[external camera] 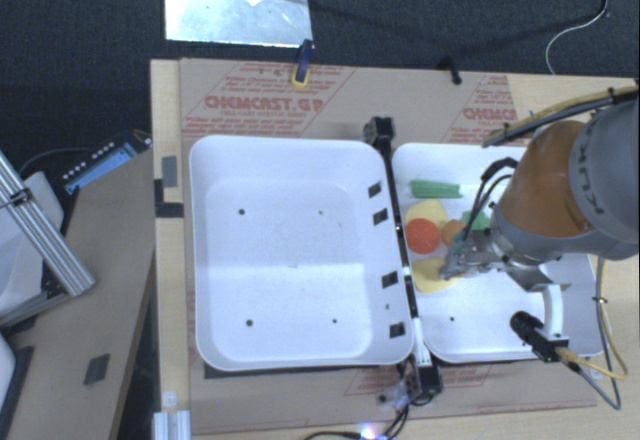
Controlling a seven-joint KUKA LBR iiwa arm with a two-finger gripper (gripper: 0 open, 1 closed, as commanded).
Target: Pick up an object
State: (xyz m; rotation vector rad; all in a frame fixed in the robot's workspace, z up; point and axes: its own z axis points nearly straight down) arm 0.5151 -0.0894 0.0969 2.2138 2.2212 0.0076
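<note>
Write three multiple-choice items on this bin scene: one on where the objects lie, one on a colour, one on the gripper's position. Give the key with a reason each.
1. Where do the small objects lie?
A. In the left bin
B. In the right bin
C. On the cardboard outside the bins

2. What colour is the round object beside the divider between the bins?
A. Red
B. Blue
C. White

3. Where is the gripper?
A. Over the left bin
B. Raised off the bench near the foil sheet
C. Low over the objects in the right bin

Key: 1 B, the objects cluster on the right bin, in its half nearest the left bin. 2 A, the red round object sits just right of the divider, below a green object. 3 C, the gripper is beside a yellow object, at the cluster.
</note>
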